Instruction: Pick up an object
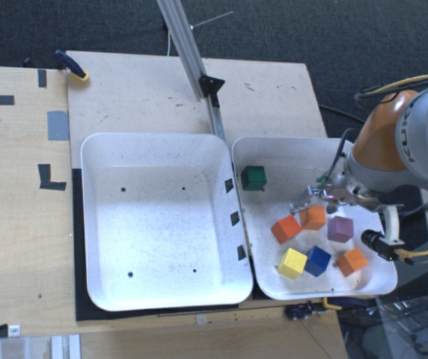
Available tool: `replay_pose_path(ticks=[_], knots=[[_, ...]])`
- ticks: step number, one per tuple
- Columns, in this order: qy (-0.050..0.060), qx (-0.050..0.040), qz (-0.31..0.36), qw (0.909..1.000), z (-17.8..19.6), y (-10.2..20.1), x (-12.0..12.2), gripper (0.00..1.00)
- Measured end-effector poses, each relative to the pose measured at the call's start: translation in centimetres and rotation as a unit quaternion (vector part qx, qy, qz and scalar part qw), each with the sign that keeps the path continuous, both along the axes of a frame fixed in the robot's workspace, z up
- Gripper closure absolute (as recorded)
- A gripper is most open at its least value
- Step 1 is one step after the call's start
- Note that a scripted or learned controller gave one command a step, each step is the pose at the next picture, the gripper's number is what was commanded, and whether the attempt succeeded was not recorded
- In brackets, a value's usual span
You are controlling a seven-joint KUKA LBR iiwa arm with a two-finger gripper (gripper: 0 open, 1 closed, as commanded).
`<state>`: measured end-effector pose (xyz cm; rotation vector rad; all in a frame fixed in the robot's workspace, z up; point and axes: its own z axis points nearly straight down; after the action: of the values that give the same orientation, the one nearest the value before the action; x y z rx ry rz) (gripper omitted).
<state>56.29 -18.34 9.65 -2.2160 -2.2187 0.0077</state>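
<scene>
While my gripper (pixel 313 199) hangs low over the right bin (pixel 274 152), its metal parts sit just above an orange block (pixel 315 217), which lies directly beneath and a touch toward the bin's near wall. Whether the gripper is spread or pressed together I cannot tell from this slanted overhead look, and nothing can be seen pinched in it. A second orange block (pixel 286 229) rests just to the left of the first, tilted on the bin floor, with a purple block (pixel 340 229) just to the right. Nearer the front wall lie a yellow block (pixel 292 263), a blue block (pixel 318 261) touching it, and a third orange block (pixel 352 261). A green block (pixel 254 177) stands well apart by the far left corner. The left bin (pixel 94 200) sits alongside on the worktop (pixel 19 126). Judging by position, the orange block under me is the likely target, needing little more than a straight drop.
</scene>
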Motion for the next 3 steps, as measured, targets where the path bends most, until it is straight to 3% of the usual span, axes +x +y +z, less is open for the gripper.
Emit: replay_pose_path(ticks=[1, 3], knots=[[-0.002, -0.0002, 0.001, 1.0, 1.3, 0.0, 0.2, 1.0], [-0.006, -0.001, 0.0, 1.0, 10.8, 0.2, -0.5, 1.0]])
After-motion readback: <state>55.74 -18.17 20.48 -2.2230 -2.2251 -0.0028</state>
